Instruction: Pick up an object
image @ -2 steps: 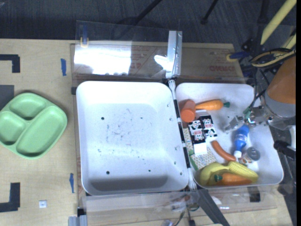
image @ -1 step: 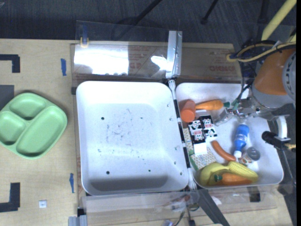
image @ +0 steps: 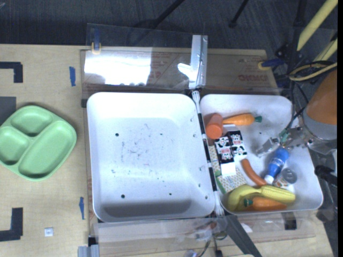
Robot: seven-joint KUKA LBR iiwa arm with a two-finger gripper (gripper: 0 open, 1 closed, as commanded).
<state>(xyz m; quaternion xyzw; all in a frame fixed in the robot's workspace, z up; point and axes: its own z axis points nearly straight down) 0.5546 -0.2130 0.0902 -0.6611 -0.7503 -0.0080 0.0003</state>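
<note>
Setting: robotics lab, bench set up for bin-picking trials.
Bench (image: 48, 63): pale wooden top marked with black tape brackets and blue tape tabs.
Bins: 2 shallow white bins side by side, left bin (image: 142, 154) and right bin (image: 305, 191), with a clear plastic screen (image: 142, 63) standing behind them.
Contents: toy foods and small props in the right bin, among them a plastic carrot (image: 238, 120), a banana (image: 262, 194) and a blue bottle (image: 274, 164).
Extra prop: green divided plate (image: 35, 142) on the bench, left of the bins.
Arm: grey industrial robot arm with orange band (image: 324, 108) at the right.
Surroundings: dark carpet floor (image: 48, 9), stand legs (image: 177, 7), loose cables (image: 308, 68).
</note>
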